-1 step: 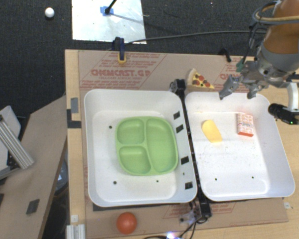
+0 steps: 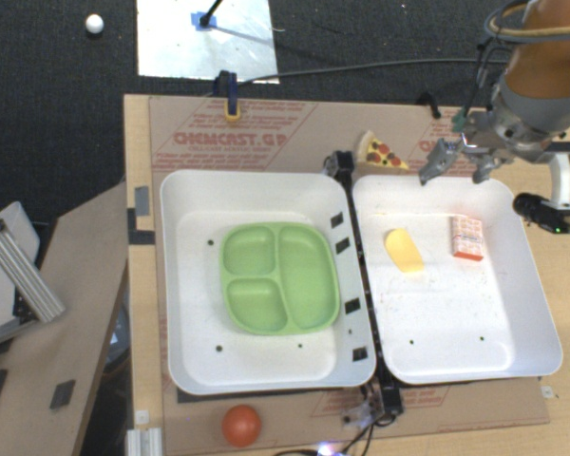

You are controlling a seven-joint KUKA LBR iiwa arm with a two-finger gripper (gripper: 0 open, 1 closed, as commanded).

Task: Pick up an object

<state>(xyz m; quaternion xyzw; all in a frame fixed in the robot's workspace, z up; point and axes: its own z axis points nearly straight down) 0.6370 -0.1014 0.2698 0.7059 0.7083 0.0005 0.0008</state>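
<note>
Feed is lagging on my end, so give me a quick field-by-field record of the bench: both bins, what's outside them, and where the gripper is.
left bin: holds a green divided tray
right bin: holds a yellow block and a small red-and-white box, lying apart
outside bins: pizza-slice toy on the board behind them; orange ball in front of the left bin
gripper: open, above the right bin's back edge, nothing between its fingers
task state: no object picked up yet
</note>
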